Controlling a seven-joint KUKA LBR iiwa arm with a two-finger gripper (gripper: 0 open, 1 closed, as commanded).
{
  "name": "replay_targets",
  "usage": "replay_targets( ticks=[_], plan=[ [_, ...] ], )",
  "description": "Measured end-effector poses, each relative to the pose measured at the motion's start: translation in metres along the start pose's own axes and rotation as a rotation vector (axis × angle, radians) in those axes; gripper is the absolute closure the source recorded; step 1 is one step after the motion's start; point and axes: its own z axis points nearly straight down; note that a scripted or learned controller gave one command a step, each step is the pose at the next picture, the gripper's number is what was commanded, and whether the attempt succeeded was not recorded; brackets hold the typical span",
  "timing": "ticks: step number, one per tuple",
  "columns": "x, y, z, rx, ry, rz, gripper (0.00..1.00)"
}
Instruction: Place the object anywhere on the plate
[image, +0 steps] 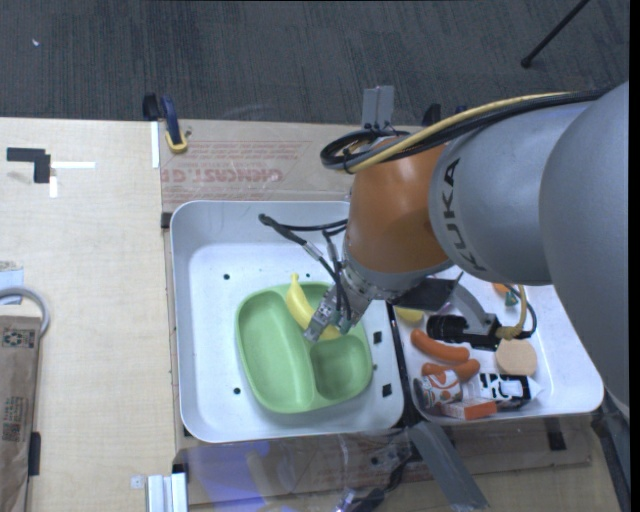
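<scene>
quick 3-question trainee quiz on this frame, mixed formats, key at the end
1. True or false: the green plate lies in the left bin.
2. What does the banana rest on? A) the far rim of the plate B) the bench outside the bins C) the right bin's floor
3. Fill in: the end effector hangs over the plate's ____ compartment, the one nearer the right bin.

Key:
1. True. The plate has two compartments and sits in the left bin.
2. A. The banana's yellow end pokes out at the plate's far rim, just beside the end effector.
3. Smaller. The sausage and other food items lie in the right bin.
</scene>
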Motion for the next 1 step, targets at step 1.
replay_targets(
  ticks=[1],
  plan=[
    [-0.0001, 0.0, 0.0, 0.0, 0.0, 0.0, 0.0]
  ],
)
